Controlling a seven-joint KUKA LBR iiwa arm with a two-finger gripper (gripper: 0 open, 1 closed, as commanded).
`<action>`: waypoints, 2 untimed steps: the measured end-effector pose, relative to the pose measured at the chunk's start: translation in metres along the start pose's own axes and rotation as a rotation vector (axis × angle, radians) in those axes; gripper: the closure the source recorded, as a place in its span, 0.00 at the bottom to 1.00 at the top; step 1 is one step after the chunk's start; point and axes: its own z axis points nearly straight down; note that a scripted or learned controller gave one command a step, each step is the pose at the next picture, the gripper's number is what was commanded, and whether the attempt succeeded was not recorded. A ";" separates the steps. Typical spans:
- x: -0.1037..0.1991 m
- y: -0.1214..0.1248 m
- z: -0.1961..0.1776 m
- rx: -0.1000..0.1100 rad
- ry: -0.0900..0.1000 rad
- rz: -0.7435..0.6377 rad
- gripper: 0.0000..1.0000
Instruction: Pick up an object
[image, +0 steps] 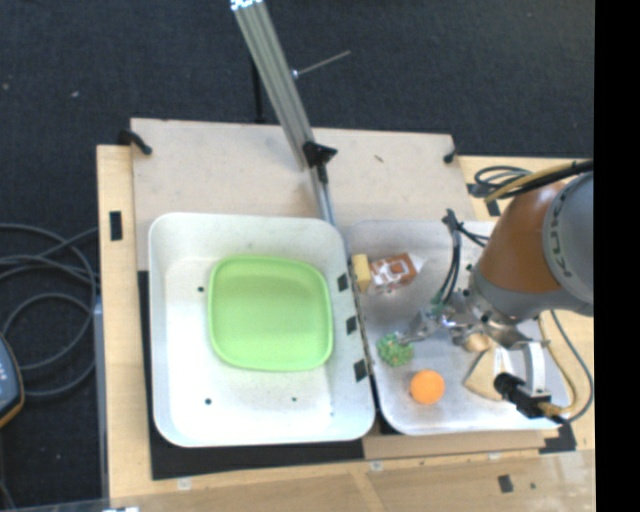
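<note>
Camera view: gripper (437, 322) over right bin (400, 425). Round smooth orange ball (427, 387) near its front edge, beside bumpy green piece (394, 350). Left bin holds glossy green square plate (270, 312).

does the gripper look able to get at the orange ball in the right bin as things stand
Probably yes. The orange ball lies in the open on the right bin's floor, with nothing on top of it, and the gripper hangs just above and behind it.

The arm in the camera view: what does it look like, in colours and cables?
The arm is grey with a wide orange band above the wrist. Thin black cables run along the wrist toward the metallic claw.
</note>
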 end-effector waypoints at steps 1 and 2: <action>-0.001 0.001 -0.013 -0.005 -0.001 0.001 1.00; -0.003 0.002 -0.055 -0.002 -0.001 0.000 1.00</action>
